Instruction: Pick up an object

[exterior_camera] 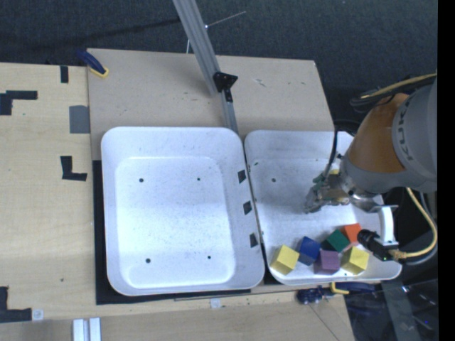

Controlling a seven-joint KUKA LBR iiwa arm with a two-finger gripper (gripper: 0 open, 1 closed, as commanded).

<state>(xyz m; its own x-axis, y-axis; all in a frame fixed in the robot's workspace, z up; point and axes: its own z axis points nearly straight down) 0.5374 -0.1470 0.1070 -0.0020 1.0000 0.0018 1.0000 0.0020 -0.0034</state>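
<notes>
Several small blocks lie along the front edge of the right bin (284, 155): a yellow block (286, 259), a blue block (308, 250), a purple block (328, 261), a green block (337, 241), an orange block (351, 232) and a second yellow block (357, 260). My gripper (318, 196) hangs low over the middle of the right bin, behind the blocks and apart from them. The wrist above it hides most of the fingers.
The left bin (170, 204) sits beside the right one, their rims meeting at the centre. A grey metal pole (202, 45) slants from the top of the view to the bins' junction. Cables run past the right bin's far corner.
</notes>
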